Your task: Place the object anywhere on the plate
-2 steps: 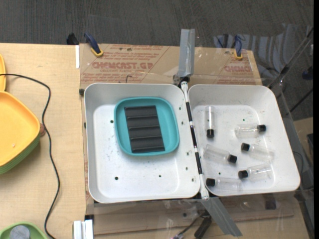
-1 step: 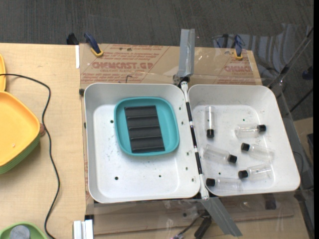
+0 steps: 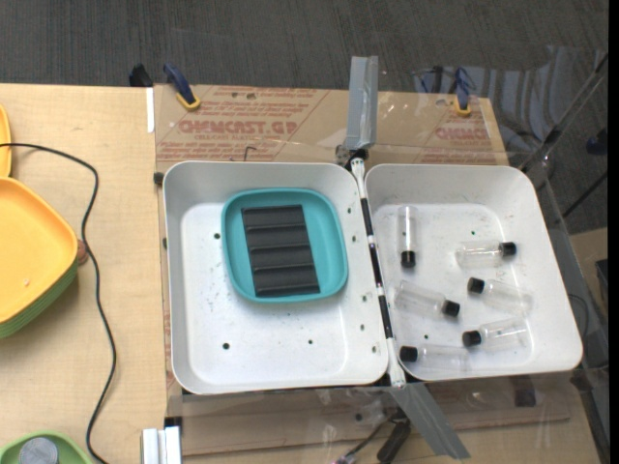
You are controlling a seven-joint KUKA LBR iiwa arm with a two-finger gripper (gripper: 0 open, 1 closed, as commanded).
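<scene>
Two shallow white bins side by side on the bench. Left bin (image 3: 193, 288) holds a teal plate (image 3: 284, 245), set a little far of the bin's centre, squarish with rounded corners. On the plate lies a dark ribbed block (image 3: 280, 250), four ridges across, covering most of the plate's flat middle.

Right bin (image 3: 542, 259) holds six clear tubes with black caps, scattered and apart from one another: one upright-lying tube (image 3: 407, 238) at far left, one (image 3: 488, 252) far right, one (image 3: 498, 292) mid right, one (image 3: 426, 303) in the middle, one (image 3: 498, 333) near right, one (image 3: 430, 355) along the near left wall. All lie on their sides. None touches the plate.

Gripper: no arm or fingers in frame, so the state of the jaws cannot be told.

Around: cardboard sheet (image 3: 251, 124) with red lettering behind the bins, held by blue-and-yellow clamps (image 3: 181, 87). A grey metal post (image 3: 363, 109) stands at the far end of the seam between the bins. Left of the bins, a pale wooden tabletop (image 3: 106, 375) with a black cable (image 3: 97, 288) trailing across it, and stacked yellow and green dishes (image 3: 29, 259) at the left edge. Grey carpet (image 3: 290, 17) beyond.
</scene>
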